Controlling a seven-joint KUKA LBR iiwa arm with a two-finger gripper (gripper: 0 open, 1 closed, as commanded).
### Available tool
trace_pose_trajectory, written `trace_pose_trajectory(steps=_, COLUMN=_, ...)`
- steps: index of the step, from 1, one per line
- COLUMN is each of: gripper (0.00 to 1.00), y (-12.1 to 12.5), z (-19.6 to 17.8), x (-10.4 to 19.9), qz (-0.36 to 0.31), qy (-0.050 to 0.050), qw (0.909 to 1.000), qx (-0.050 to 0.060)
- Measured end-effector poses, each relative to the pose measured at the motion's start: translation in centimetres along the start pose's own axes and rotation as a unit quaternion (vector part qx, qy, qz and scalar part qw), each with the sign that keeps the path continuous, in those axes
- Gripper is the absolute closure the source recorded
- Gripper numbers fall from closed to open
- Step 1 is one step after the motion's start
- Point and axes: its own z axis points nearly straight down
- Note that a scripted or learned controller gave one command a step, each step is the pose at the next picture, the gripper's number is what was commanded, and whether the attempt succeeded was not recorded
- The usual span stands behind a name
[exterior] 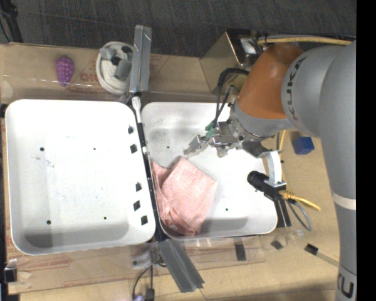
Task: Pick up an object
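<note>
A crumpled pink cloth lies in the right bin, against its left wall and towards the front. My gripper hangs over the middle of that bin, just above and behind the cloth's far corner, pointing left. A small green piece shows at the gripper's upper side. Nothing can be seen held in the gripper. The grey arm with its orange band reaches in from the right and covers the bin's far right corner.
The left bin stands beside the right one, with a row of black clips along the shared wall. Behind the bins lie a purple grape-like thing and a white coiled roll. A blue block sits right of the right bin.
</note>
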Motion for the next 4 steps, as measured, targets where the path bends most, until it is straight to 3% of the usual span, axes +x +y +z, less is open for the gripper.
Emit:
trace_pose_trajectory(steps=1, gripper=0.00, y=-0.3, z=9.1, x=-2.4, qz=-0.067, qy=0.000, qw=0.9977, qx=-0.002)
trace_pose_trajectory(steps=2, gripper=0.00, y=0.4, z=9.1, x=3.2, qz=-0.120, qy=0.000, qw=0.9927, qx=0.000)
trace_pose_trajectory(steps=3, gripper=1.00, y=0.4, z=8.2, x=3.1, qz=-0.122, qy=0.000, qw=0.9925, qx=0.000)
trace_pose_trajectory(steps=4, gripper=0.00, y=0.4, z=8.2, x=3.1, qz=-0.122, qy=0.000, qw=0.9925, qx=0.000)
